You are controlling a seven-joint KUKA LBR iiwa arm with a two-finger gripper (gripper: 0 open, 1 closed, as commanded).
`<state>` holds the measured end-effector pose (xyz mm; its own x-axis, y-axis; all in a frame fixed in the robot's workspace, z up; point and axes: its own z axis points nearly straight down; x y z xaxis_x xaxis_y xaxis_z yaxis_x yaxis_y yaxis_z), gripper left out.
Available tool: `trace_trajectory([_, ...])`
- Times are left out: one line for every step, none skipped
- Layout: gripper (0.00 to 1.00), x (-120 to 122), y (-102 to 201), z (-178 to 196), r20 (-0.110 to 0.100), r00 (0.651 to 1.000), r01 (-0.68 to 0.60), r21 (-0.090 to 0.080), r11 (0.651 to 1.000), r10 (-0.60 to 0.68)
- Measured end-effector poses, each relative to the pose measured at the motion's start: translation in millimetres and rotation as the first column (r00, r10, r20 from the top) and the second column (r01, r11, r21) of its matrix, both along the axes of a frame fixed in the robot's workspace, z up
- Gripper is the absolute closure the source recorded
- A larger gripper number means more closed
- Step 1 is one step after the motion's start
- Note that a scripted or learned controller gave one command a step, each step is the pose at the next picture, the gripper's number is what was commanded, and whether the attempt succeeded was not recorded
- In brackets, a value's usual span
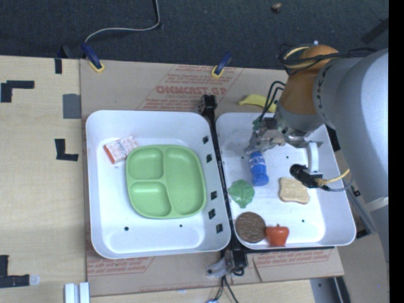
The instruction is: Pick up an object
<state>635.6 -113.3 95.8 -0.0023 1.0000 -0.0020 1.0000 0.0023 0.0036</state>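
two white bins (101,169), one green divided plate (166,180), one red-white packet (119,148), one blue bottle (257,168), one green leafy toy (241,193), one brown disc (250,226), one red pepper toy (276,235), one bread slice (293,191), one banana (254,100)

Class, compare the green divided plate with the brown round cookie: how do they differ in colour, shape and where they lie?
The green divided plate is pale green; the brown round cookie is dark brown. The plate is a rounded rectangle split into compartments, while the cookie is a plain disc. The plate is far larger. The plate lies in the left bin, the cookie in the right bin. Both lie flat.
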Motion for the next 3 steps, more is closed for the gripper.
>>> trace_trajectory([0.00, -0.1, 0.0, -0.1, 0.000, 1.000, 0.000, 0.000, 1.000, 0.000])
trace_trajectory([0.00, -20.1, 12.9, -9.6, 0.000, 1.000, 0.002, -0.001, 1.000, -0.002])
trace_trajectory([0.00, -43.4, 14.0, -9.1, 0.003, 1.000, 0.001, -0.001, 1.000, -0.001])
